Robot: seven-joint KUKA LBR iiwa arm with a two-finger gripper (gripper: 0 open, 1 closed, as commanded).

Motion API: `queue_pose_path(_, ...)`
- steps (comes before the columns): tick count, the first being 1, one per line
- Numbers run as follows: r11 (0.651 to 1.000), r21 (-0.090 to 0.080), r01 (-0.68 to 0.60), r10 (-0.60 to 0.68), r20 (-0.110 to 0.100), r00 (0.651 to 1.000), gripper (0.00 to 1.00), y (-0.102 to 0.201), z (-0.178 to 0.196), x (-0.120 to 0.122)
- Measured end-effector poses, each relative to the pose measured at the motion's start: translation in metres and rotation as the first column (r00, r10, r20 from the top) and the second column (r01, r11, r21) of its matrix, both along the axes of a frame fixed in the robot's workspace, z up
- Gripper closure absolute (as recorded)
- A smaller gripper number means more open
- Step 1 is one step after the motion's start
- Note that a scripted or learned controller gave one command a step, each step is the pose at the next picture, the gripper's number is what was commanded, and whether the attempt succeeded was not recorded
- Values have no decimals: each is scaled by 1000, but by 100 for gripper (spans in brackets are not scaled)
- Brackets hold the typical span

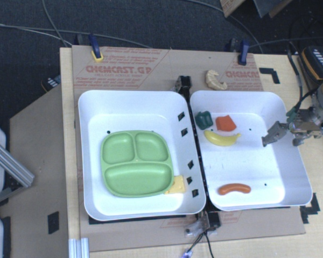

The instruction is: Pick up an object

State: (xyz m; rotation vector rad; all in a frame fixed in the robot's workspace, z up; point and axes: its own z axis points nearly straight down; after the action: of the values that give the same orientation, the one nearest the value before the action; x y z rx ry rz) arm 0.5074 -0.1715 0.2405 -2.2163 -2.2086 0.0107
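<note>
Grey claw [284, 133] — over right bin's [290, 168] edge — touching no object.

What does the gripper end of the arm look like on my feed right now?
The gripper is grey metal, with a dull, pointed finger jutting from a blockier silver-grey wrist body. A thin dark cable loops above that body, and there is a small green spot on its left side. I can read no markings on it.

Blue clamps [96, 48] and cables [54, 20] border the bench [129, 69].
</note>
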Motion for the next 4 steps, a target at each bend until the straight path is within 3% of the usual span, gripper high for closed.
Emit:
queue_pose_path(1,1000,-3,-4,4,13,1000,0,0,6,3)
queue_pose_path(4,1000,-1,-3,3,9,1000,0,13,-158,-7)
